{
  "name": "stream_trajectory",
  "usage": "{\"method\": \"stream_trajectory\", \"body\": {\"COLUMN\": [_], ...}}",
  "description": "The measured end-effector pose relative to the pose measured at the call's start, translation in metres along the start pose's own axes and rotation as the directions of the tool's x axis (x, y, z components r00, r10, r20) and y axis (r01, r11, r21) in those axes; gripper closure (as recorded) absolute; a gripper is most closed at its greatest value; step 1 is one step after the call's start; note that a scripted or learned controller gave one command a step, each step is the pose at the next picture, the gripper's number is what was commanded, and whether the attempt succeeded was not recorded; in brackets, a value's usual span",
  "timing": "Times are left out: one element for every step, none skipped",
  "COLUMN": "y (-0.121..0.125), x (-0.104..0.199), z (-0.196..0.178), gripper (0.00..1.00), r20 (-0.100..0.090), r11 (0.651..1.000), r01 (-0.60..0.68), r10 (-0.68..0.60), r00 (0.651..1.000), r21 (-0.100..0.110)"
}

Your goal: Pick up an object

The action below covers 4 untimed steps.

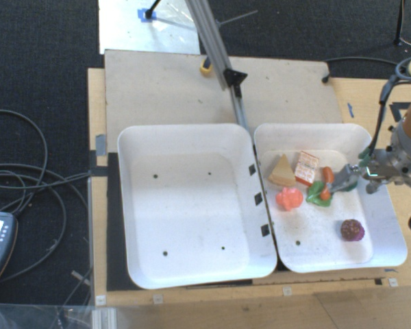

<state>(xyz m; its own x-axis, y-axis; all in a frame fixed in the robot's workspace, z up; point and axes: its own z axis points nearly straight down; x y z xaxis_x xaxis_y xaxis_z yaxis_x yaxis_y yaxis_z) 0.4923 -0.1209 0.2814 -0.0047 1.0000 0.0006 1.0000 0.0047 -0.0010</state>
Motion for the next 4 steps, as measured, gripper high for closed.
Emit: {"method": "stream_trajectory", "body": {"y": [0.0, 0.006, 0.007, -0.001], "x": [0.0, 0.002, -0.007, -0.009], "z": [-0.002, 0.059, 0.117, 0.176], "gripper": [0.0, 0.0, 0.0, 0.0], "r20": [0.001, -0.001, -0.001, -0.001], "r11": [1.0, 1.0, 1.0, 1.0], "r01": [-0.002, -0.004, -0.005, -0.006], "r10": [0.002, 0.004, 0.005, 0.006], "r00": [1.0, 1.0, 1.0, 1.0], "r21": [-0.004, 0.004, 0.004, 0.004]}}
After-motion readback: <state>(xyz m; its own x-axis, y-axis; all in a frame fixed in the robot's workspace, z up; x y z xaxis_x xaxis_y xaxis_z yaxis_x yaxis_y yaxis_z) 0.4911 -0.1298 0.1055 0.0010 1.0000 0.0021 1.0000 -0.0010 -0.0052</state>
